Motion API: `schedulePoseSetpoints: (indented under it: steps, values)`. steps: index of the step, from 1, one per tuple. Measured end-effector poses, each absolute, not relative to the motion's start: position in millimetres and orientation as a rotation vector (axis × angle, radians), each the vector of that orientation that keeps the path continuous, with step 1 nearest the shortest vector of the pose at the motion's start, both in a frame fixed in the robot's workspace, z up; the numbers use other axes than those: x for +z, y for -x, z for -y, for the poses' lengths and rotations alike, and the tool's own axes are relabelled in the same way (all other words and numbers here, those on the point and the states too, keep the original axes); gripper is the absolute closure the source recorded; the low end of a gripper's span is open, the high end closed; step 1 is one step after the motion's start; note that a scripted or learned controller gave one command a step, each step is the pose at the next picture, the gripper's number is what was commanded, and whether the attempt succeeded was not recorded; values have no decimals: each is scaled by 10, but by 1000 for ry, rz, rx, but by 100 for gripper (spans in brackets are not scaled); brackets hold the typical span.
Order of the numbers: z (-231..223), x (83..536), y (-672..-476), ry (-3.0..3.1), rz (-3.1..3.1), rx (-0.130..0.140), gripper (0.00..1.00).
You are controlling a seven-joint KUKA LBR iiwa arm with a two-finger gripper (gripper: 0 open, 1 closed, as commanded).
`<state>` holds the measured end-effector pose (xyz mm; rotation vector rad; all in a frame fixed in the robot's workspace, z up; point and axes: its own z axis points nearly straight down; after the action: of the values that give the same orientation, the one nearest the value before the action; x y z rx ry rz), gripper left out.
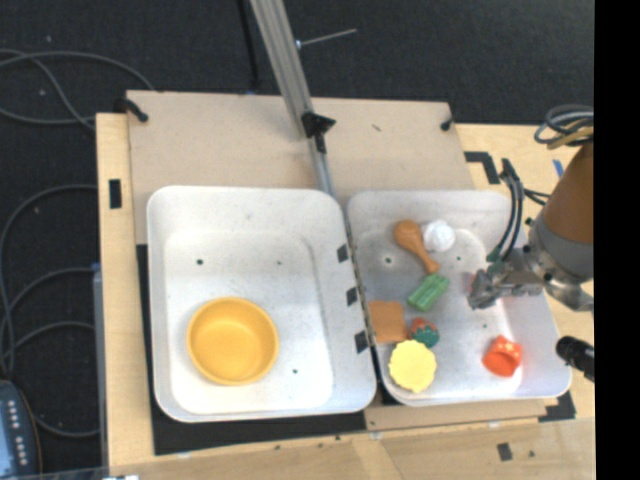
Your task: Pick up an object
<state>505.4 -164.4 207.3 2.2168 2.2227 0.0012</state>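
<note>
- Left bin (170, 218): yellow bowl (233, 340) near its front, well apart from everything else.
- Right bin (530, 368): brown block (387, 320) and yellow disc (412, 365) close together at the left wall, green piece (429, 292) and drumstick-shaped toy (414, 244) mid-bin, orange object (502, 356) at front right.
- Gripper (484, 290) low over bare floor between green piece and orange object; nothing seen between its tips.
- Risk: closing here likely catches nothing.
- Tips too dark and small; spread or pressed together cannot tell.

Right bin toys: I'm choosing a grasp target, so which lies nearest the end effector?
The green block, just left of the end effector; the orange toy and the yellow disc lie farther off.
</note>
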Motion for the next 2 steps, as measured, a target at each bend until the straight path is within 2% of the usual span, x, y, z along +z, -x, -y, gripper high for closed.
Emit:
schedulePoseSetpoints:
  steps: [2]
  values:
    - [716,2009,-5005,-2214,-2229,2,100]
